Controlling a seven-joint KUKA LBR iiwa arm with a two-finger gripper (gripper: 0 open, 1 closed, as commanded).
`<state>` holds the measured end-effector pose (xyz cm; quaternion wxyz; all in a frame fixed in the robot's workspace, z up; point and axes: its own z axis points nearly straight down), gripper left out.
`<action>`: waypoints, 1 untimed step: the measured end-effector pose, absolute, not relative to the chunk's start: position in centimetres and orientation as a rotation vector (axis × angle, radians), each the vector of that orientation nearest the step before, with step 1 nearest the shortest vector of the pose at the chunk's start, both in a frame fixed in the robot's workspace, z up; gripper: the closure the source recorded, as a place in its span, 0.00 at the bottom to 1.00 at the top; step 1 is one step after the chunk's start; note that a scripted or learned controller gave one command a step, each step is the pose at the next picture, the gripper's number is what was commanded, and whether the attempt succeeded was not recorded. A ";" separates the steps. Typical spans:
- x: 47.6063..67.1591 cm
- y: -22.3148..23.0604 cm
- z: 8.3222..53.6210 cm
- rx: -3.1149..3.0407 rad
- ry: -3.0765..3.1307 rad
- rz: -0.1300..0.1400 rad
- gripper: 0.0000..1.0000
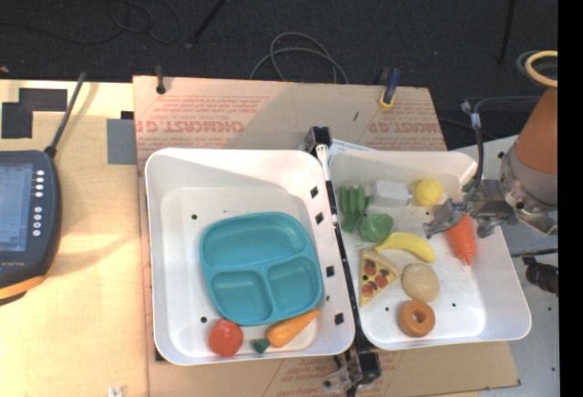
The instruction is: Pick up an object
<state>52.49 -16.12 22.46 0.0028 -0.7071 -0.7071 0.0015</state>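
Camera view: jaws grip a tapered orange-red carrot (pixel 464 240), hanging upright over the right bin (pixel 510 313).

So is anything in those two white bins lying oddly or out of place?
Mostly no. The red-orange carrot-shaped toy sits at the gripper in the right white bin, seemingly pinched. In the left white bin, a tomato and carrot lie beside the teal divided plate, not on it.
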 end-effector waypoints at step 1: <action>51.7 -20.8 9.6 -2.220 -2.211 0.002 0.00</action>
